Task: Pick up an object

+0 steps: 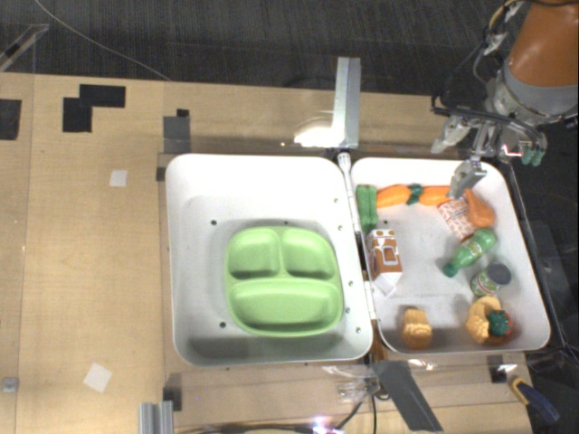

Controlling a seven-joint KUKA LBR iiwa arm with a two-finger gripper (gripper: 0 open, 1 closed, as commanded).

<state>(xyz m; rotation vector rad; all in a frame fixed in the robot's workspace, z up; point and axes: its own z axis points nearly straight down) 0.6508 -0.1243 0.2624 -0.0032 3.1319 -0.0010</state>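
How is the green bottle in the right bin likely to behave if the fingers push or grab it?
The green bottle lies on its side and looks round, so a push would probably roll it. It looks like smooth plastic, so it may slip in a grasp. The packet and small can lie close by, so a roll would likely bump them.

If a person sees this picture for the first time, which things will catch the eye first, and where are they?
The bright green divided tray lies in the middle of the left bin. The right bin holds a crowd of small things, among them a carrot along its far wall and a green bottle. The end effector hangs over that bin's far right corner.
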